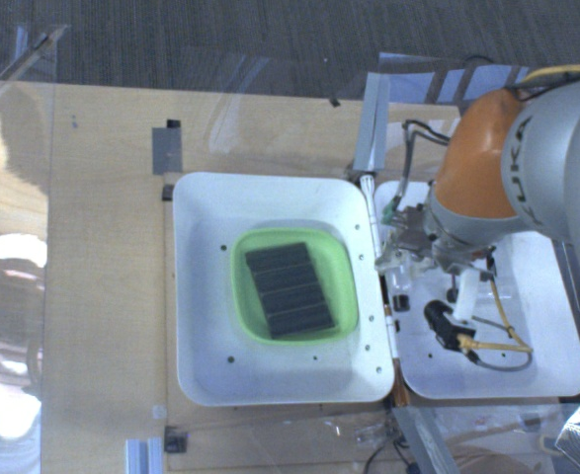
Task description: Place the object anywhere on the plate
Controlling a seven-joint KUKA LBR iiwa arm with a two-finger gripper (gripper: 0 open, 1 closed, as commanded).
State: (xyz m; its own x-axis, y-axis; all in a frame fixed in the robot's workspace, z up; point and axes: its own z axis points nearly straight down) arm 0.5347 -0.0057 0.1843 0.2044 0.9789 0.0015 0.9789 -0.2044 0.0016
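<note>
A green plate (245,265) sits in the middle of the left white bin (201,363). On it lies a dark grey rectangular object (290,289) with ridges across it, flat and slightly turned, covering much of the plate's middle. My gripper (401,263) hangs under the orange-banded wrist over the left edge of the right bin (546,363), just right of the wall between the two bins. It is apart from the object and the plate, and the wrist hides most of it.
The grey arm with its orange band (477,166) covers the upper part of the right bin. A metal post (372,126) stands behind the bins. Wooden bench surface (92,314) lies to the left.
</note>
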